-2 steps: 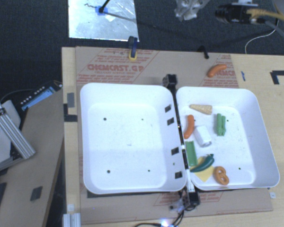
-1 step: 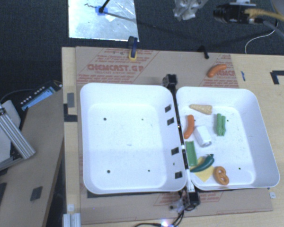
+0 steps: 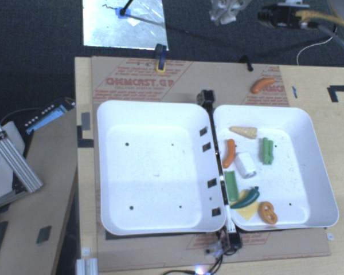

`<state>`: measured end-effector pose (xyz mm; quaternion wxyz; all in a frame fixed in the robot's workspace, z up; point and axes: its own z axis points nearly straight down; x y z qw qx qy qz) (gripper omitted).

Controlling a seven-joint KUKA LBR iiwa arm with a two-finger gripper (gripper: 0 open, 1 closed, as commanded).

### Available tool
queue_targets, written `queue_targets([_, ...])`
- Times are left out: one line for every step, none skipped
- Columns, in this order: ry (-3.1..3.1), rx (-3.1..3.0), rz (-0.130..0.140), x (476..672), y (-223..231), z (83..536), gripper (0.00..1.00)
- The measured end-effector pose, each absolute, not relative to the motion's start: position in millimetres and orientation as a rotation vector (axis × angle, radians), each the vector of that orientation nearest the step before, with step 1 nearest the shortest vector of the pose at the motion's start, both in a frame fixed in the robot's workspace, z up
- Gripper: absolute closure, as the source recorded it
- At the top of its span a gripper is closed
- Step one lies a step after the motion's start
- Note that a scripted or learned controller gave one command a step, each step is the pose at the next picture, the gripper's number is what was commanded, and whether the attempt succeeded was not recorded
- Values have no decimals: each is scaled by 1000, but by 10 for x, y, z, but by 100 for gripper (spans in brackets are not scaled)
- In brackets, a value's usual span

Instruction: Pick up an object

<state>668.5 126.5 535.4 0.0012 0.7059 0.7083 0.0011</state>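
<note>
Pretzel, green pepper, white cylinder, right bin

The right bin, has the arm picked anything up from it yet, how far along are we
Nothing looks done: the gripper sits beyond the bench's far edge, away from both bins. The pretzel, white cylinder and orange sausage lie in the right bin. The whole pick remains.

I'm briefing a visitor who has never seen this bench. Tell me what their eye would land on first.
First, the cluster of small toy foods in the right bin: an orange sausage, a white cylinder, a green pepper and a pretzel, crowded toward its left side. Next, the stray orange piece on the bench behind that bin, then the left bin.
</note>
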Motion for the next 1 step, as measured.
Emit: queue_targets([2224,2216,3,6684,1346,5355,100])
